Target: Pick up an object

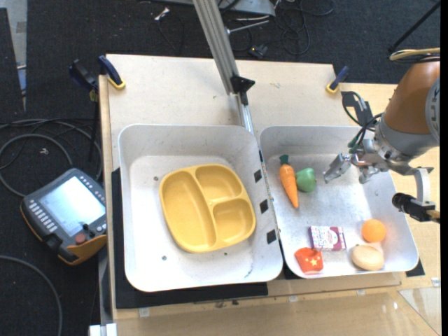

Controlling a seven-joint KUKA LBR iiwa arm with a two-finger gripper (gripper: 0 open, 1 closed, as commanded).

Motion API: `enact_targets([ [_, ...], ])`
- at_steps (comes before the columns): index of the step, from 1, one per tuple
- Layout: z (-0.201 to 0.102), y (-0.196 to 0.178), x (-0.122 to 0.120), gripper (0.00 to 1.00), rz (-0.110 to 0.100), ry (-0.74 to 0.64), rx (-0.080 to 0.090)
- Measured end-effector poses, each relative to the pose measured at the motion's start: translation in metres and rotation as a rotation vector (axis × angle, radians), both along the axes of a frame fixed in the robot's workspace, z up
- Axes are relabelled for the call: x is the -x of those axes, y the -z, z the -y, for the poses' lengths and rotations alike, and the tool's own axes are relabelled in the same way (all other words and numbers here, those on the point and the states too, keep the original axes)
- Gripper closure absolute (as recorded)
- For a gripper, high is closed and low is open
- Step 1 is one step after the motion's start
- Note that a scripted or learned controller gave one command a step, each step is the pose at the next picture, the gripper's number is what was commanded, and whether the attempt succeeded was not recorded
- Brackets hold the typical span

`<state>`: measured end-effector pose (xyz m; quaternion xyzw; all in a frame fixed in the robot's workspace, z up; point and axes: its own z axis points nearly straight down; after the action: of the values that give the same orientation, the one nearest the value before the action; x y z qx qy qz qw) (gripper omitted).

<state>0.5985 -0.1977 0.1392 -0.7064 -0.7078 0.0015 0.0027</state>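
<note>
Toy carrot (pixel 289 183) lies lengthwise in the right bin (pixel 392 208), touching a green ball (pixel 306 180).

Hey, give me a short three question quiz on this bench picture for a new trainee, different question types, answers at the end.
1. True or false: the yellow divided plate lies in the right bin.
2. Which item touches the carrot? A) orange ball B) green ball C) pink box
3. Fill in: the tool hovers over the ____ bin.

Key: 1 false, it lies in the left bin. 2 B. 3 right.
</note>
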Motion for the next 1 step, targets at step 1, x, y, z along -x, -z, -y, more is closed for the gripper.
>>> enact_targets([
  [1,-0.0007,0.0463,0.0003,0.00,0.003,0.002,0.001],
])
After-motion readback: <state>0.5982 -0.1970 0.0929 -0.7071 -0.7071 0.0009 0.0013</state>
